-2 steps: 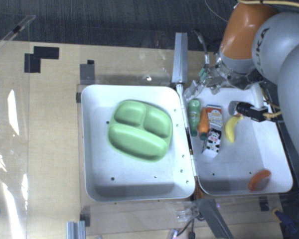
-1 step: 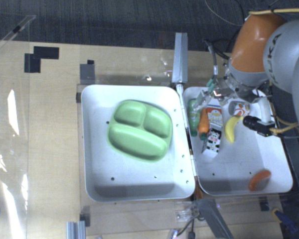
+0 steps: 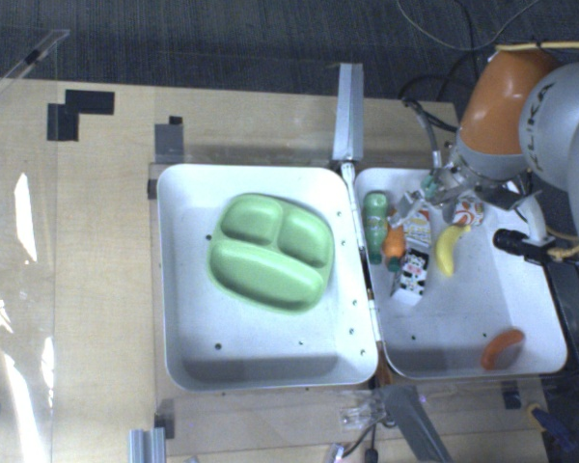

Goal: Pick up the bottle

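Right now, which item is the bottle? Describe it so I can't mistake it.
Look in the right bin, along its left wall beside the divider. The bottle lies there, lengthwise against that wall. It is the only green, translucent item; a small orange piece sits just right of it, and the banana is yellow.

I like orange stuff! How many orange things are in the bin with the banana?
2: a small orange piece beside the green bottle, and an orange thing near the right bin's front corner. Clutter may hide more.
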Controlling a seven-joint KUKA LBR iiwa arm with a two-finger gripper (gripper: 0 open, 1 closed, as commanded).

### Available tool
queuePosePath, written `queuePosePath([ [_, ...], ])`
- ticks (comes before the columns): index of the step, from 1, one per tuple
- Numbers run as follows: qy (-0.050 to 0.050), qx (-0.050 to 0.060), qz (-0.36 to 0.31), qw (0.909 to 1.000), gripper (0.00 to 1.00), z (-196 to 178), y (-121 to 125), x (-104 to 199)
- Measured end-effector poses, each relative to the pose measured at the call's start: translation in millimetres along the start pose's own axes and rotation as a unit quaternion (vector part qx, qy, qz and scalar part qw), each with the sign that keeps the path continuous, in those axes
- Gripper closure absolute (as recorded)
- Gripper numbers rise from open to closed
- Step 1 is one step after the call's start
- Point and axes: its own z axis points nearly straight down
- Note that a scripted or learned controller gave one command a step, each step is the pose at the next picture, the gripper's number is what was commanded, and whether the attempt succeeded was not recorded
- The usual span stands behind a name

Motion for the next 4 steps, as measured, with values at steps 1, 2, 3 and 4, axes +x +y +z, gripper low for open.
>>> queuePosePath([
  [1,-0.003,0.008,-0.035,0.9994,0.0,36.9,16.0,-7.4],
  [2,-0.003,-0.003,-0.212,0.9772,0.0,-101.7,7.5,-36.8],
  [3,-0.001,-0.001,-0.2,0.9798,0.0,31.7,-66.7,-37.7],
  [4,0.0,-0.001,-0.14,0.9902,0.0,-8.2,-72.9,35.3],
])
